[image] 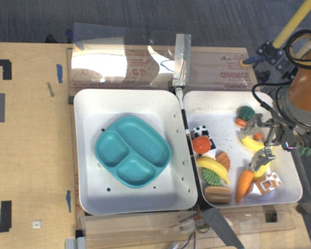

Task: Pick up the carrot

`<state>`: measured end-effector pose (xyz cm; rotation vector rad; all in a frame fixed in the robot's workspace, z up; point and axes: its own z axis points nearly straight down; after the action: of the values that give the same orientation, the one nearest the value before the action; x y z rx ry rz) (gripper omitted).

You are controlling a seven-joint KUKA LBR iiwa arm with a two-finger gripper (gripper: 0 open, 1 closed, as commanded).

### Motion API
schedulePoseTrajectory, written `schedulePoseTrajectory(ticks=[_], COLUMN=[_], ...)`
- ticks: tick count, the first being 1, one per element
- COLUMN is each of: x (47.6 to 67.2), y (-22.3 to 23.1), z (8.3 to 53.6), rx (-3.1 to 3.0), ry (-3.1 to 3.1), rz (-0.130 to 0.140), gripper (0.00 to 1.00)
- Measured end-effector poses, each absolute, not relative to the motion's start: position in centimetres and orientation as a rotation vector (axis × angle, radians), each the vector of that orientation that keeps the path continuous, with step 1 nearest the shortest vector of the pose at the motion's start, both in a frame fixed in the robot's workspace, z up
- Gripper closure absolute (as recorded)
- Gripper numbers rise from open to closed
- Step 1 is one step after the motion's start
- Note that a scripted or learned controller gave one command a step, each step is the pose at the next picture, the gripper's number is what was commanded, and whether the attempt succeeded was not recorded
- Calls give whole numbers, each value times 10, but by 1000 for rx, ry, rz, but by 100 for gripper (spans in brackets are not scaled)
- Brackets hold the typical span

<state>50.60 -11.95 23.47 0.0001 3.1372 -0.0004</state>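
Note:
The orange carrot (243, 184) lies near the front edge of the right bin (293, 193), pointing toward the front. My gripper (263, 157) hangs low over the right half of that bin, just behind and to the right of the carrot's thick end. Nothing can be seen held in it. The arm's orange band sits at the view's right edge, above the gripper.
Crowded around the carrot are a white and orange box (270, 182), a bread piece (217, 193), a green item (212, 177), two bananas (213, 166) (251, 143), a tomato (201, 145) and a green-topped piece (244, 113). The left bin (88, 108) holds a teal divided plate (132, 149).

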Motion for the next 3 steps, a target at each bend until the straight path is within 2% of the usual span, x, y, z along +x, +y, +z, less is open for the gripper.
schedulePoseTrajectory(ticks=[1,2,3], x=[489,490,496], y=[-131,-127,-126], z=[104,99,112], rx=[192,177,171], ry=[3110,3100,3078], rz=[-6,-17,-20], gripper=[0,0,100])
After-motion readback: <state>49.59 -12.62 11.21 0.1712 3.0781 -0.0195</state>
